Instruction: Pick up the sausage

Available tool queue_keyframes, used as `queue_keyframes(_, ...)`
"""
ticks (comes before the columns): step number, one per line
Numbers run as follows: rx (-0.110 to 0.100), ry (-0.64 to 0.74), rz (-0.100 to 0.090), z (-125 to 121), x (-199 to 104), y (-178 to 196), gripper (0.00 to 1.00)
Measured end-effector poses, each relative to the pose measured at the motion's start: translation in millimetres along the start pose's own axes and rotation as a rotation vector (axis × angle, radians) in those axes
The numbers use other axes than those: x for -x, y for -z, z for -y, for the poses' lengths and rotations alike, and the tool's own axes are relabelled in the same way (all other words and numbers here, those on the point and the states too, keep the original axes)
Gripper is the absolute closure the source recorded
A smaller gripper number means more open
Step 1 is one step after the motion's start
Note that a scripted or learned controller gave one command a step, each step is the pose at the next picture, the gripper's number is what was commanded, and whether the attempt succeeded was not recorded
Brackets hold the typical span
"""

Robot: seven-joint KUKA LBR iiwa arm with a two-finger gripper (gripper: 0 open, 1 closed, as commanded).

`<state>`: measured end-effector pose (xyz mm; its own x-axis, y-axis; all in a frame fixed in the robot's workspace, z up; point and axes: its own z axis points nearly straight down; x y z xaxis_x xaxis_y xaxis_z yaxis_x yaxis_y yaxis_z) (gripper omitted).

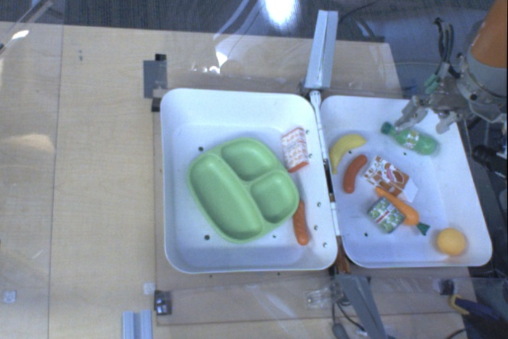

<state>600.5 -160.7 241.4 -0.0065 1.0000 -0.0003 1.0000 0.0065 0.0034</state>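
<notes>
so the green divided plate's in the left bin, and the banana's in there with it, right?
Not quite. The green divided plate is in the left bin, but the banana lies in the right bin, near its left wall beside a sausage. The camera view shows it.

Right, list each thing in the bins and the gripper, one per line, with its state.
gripper: open, above the green bottle, holding nothing
green bottle: lying on its side, right bin
sausage: lying flat, right bin, beside the banana
banana: lying flat
carrot: lying flat
orange: resting in a corner
green divided plate: upright, left bin
second sausage: lying beside the plate
</notes>
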Motion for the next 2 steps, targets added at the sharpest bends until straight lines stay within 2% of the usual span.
queue_keyframes(1, 0.000, 0.014, -0.001, -58, -49, -102, 0.00)
queue_keyframes(2, 0.035, 0.054, 0.003, -5, -73, -135, 0.00)
